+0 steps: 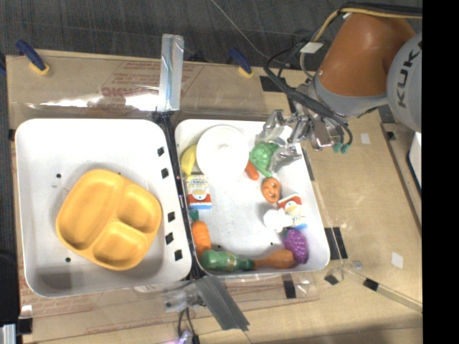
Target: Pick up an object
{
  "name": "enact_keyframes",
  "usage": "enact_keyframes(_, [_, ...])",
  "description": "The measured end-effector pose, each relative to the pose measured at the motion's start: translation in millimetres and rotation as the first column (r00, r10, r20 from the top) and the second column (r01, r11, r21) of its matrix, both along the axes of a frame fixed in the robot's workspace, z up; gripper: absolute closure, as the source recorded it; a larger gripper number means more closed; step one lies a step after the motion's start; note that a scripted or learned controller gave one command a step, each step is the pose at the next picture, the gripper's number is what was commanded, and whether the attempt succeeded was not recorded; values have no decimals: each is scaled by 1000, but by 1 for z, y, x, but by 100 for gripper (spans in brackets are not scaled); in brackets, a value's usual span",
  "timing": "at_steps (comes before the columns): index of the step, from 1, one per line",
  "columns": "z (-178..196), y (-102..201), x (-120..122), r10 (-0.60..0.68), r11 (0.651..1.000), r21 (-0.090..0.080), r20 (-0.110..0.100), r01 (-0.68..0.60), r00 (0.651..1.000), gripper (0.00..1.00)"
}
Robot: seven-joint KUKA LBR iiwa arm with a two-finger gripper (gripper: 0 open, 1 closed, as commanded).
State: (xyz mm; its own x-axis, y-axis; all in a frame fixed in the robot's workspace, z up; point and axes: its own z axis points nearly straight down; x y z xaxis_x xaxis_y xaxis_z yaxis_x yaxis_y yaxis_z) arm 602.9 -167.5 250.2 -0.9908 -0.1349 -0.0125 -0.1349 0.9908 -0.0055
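My gripper [284,139] hangs over the upper right corner of the right bin [237,213], under the grey arm with its orange band [358,49]. A green leafy toy vegetable [262,156] lies right against the gripper's lower left side, with a small orange piece [252,170] below it. Whether the green toy is held cannot be made out. Close by are an orange round toy [270,188], a white and red toy [285,213] and purple grapes [295,244].
The right bin also holds a white round plate [221,149], a yellow banana [188,160], a small carton [199,192], a carrot [201,235], a green bottle-shaped toy [226,261] and an orange-brown piece [276,259]. In the left bin [36,149] lies a yellow divided tray [107,217].
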Motion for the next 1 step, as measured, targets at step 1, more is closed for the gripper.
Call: enact_keyframes(1, [-36, 20, -99, -94, 996, 4, -14, 94, 995, 100])
